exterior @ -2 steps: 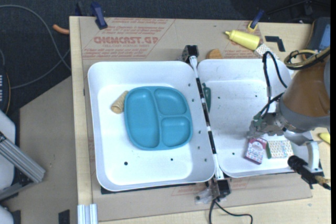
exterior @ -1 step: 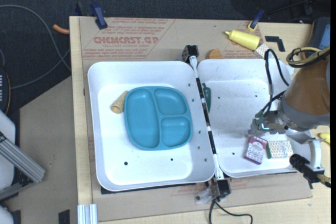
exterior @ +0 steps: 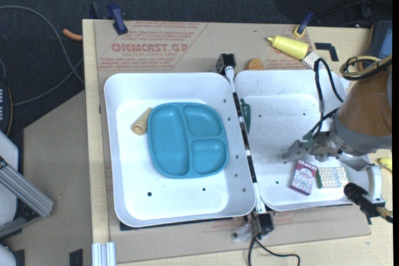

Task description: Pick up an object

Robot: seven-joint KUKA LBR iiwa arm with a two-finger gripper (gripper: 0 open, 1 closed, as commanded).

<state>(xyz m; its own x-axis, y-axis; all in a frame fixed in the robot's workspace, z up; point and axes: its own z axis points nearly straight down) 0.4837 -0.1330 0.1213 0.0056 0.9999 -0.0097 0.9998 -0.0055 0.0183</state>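
Nearest the camera, the right bin (exterior: 274, 196) holds a small red-and-white packet (exterior: 303, 177) lying flat near its front wall, with a pale patterned packet (exterior: 333, 176) just beside it to the right. The jaws (exterior: 305, 149) hang just above the red packet; whether they are open or closed cannot be told, as the wrist hides them. The arm (exterior: 368, 115) covers the bin's right side. A dark green item (exterior: 245, 116), possibly a strip, lies against the divider. In the left bin (exterior: 118, 134), a blue divided tray (exterior: 187, 139) sits centred, a tan cone (exterior: 141, 122) touching its left edge. Beyond the bins, a yellow bottle (exterior: 290, 45) lies on the bench (exterior: 162, 47).
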